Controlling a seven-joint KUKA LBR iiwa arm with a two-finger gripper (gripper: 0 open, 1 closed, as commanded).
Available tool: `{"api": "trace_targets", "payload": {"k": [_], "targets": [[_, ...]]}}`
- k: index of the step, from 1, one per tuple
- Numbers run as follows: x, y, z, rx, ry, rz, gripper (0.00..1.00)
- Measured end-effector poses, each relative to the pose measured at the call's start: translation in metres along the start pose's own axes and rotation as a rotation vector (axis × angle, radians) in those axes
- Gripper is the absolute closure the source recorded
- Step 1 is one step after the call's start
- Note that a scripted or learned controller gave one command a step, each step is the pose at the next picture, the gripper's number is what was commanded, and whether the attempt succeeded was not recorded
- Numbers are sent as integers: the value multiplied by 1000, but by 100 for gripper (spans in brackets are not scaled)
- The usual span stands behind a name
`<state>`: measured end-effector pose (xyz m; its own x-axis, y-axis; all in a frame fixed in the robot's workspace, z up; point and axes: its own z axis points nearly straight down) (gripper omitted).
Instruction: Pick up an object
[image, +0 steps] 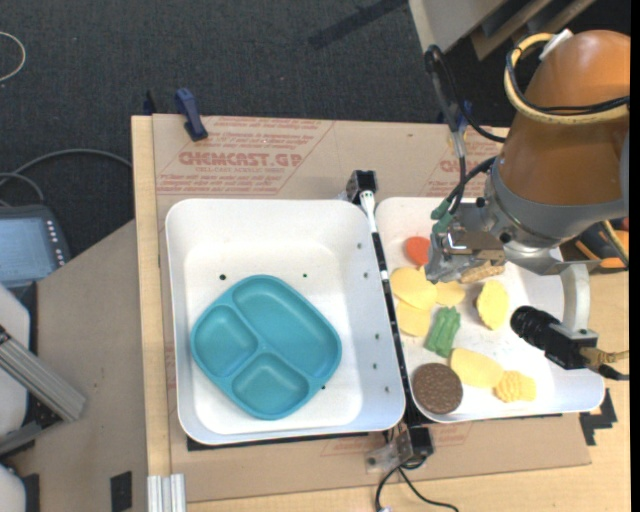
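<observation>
Two white bins sit side by side on a bench. The left bin (190, 240) holds a teal tray (265, 345) with three compartments, lying in its lower middle. The right bin (560, 400) — right of centre — holds a scatter of toy food: an orange piece (416, 248) at its upper left, yellow pieces (412, 287), a green piece (442, 331) and a brown disc (437, 388) at its lower edge. The gripper (455, 262) hangs low over the yellow pieces, beside the orange piece — its jaw state cannot be told.
</observation>
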<state>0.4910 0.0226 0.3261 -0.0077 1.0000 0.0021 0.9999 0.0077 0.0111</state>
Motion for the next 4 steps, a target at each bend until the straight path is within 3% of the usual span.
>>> {"api": "trace_targets", "payload": {"k": [1, 2, 3, 4], "targets": [[-37, -8, -106, -4, -3, 9, 100], [51, 5, -194, -2, 1, -2, 100], [145, 14, -204, 7, 1, -4, 100], [163, -13, -12, 30, -9, 7, 100]]}}
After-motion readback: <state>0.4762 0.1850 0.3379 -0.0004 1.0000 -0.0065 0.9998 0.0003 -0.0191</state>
